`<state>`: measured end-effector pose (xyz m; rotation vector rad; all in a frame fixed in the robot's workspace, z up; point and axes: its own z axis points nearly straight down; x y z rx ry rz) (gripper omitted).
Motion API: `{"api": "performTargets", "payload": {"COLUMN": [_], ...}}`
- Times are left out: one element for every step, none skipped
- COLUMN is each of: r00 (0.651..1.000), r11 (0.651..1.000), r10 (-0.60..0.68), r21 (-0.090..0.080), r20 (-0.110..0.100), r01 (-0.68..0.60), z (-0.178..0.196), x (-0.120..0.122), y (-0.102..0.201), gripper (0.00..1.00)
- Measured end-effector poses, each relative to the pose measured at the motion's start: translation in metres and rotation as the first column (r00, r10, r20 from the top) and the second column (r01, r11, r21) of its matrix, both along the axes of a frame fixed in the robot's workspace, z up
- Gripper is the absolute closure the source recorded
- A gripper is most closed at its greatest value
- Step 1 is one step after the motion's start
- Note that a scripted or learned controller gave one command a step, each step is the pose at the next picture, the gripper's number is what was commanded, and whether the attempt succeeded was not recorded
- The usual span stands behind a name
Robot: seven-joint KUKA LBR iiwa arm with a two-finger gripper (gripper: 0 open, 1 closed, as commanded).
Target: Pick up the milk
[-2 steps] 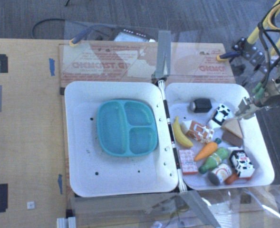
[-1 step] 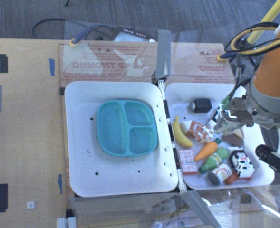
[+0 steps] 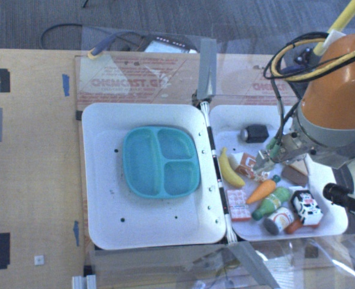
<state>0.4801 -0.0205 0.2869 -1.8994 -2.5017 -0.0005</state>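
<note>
- My gripper (image 3: 267, 161) hangs low in the right bin (image 3: 337, 224); I cannot tell its state.
- The milk (image 3: 307, 208), cow-patterned, stands near that bin's front right corner.
- Farther left, a carrot (image 3: 261, 191), then a banana (image 3: 228, 168).

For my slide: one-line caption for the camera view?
Grey arm's gripper hovers above toy food in the right white bin, away from the cow-patterned milk carton.

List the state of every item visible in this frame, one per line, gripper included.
Two-finger gripper: low in the right white bin, fingers unreadable.
Cow-patterned black-and-white milk carton: lying in the bin, apart from the gripper.
Yellow banana: lying by the bin's left wall.
Orange carrot: lying flat.
Green bottle: on its side.
Turquoise divided plate: flat in the left white bin.
</note>
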Motion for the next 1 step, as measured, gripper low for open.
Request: {"api": "performTargets", "payload": {"r00": [0.987], "r11": [0.987], "r10": [-0.158], "r21": [0.0], "r20": [-0.001], "r01": [0.158], "z": [-0.0288], "x": [-0.0003], "y": [0.011], "gripper": [1.0]}}
